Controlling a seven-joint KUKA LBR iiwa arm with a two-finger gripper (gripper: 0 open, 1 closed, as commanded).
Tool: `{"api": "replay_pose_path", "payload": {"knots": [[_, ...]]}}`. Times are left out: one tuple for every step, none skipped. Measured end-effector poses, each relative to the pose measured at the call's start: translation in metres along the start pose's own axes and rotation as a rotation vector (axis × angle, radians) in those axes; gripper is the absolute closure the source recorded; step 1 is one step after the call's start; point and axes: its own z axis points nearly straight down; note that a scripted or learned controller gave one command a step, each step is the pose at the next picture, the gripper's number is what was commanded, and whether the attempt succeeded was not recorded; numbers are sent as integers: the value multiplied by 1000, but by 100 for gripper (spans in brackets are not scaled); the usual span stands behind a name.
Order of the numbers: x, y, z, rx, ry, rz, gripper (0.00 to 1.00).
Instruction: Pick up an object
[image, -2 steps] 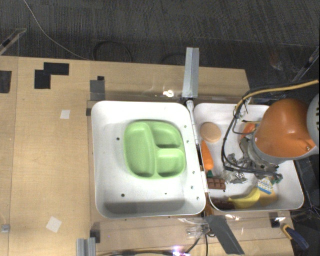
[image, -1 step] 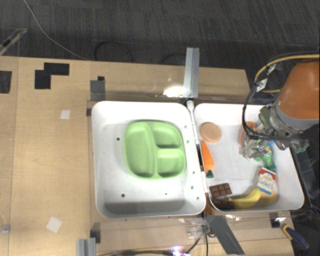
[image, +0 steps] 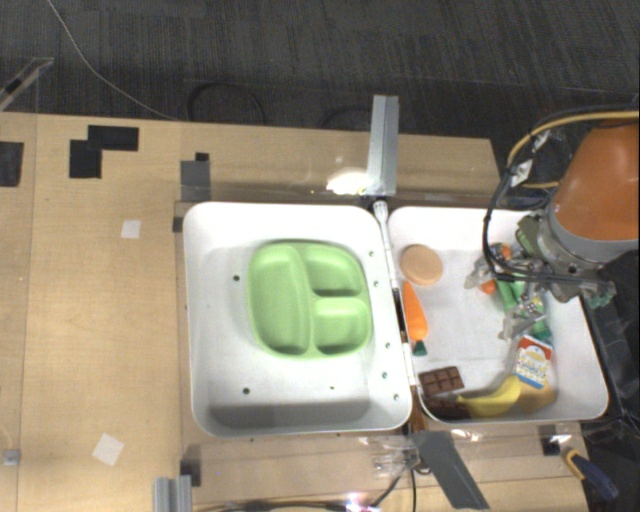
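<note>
Two shallow white bins sit side by side on the bench, and the division between them looks deliberate: the left bin (image: 215, 300) holds a green divided tray (image: 308, 298) lying flat in its middle, while the right bin (image: 595, 385) holds the loose items worth picking. A round tan disc (image: 422, 264) lies at about 10 o'clock in that bin, a carrot (image: 414, 317) runs along the wall at 9 o'clock, a chocolate bar (image: 440, 381) rests at 7 o'clock, and a banana (image: 505, 399) curves along the 6 o'clock edge, touching a small colourful carton (image: 533, 363) just above it. The gripper (image: 527, 312) hangs over the 3 o'clock side of the bin, below the orange band (image: 603, 185) of the arm, directly above a green object (image: 517, 295) that is partly hidden by the wrist and its cables. Whether its fingers are spread or pressed together cannot be told from here, since the wrist hardware covers them, and nothing is visibly pinched between them. Its place suggests the green piece or the carton is the intended target; the clutter there could make a clean grasp hard, in my judgement.
</note>
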Motion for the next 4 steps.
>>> {"api": "replay_pose_path", "payload": {"knots": [[-9,-65,101,6,-5,-113,0],[-19,-47,102,3,-3,35,0],[48,-35,101,4,-3,137,0],[12,46,100,2,-9,306,0]]}}
